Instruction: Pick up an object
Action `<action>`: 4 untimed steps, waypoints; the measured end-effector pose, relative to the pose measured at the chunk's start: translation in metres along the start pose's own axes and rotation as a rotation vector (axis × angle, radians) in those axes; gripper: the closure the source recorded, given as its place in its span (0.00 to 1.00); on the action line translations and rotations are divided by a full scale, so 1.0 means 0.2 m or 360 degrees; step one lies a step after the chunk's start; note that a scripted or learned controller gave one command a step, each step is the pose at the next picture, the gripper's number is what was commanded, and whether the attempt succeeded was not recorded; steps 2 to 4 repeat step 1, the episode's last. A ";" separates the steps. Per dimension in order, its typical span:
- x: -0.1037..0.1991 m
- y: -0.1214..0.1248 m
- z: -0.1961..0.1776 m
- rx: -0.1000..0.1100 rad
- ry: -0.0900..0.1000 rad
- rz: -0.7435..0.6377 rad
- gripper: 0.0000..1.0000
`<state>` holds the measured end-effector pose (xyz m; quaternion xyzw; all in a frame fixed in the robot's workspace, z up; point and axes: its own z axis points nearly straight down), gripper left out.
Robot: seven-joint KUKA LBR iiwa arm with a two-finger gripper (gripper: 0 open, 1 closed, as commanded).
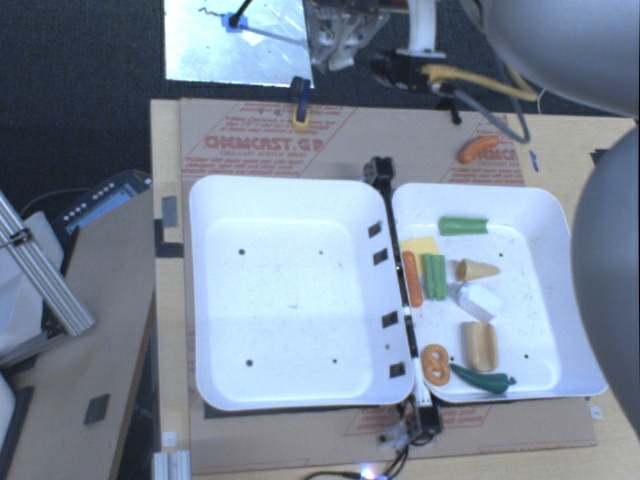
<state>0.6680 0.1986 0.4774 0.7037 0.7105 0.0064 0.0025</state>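
The right bin (545,268) holds several small toy foods: a green piece (462,226) at the back, a yellow slab (420,246), a thin orange stick (408,268), a green ridged piece (434,276), a tan cone (477,269), a white block (478,300), a bread roll (480,345), a pretzel (435,364) and a dark green pepper (482,378) at the front. My gripper (335,40) hangs high near the top of the view, beyond the back of the bins and far from all of these.
The left bin (290,288) lies beside the right one, joined by a black hinge strip (392,268). An orange sausage (479,149) lies on the cardboard behind the right bin. A yellow and blue clamp (300,103) sits at the cardboard's back edge. Cables (480,83) trail from the wrist.
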 end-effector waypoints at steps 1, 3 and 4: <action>-0.36 0.00 0.28 0.0025 -0.0013 0.0024 1.00; -0.36 0.00 0.28 0.0025 -0.0013 0.0024 1.00; -0.36 0.00 0.28 0.0025 -0.0013 0.0024 1.00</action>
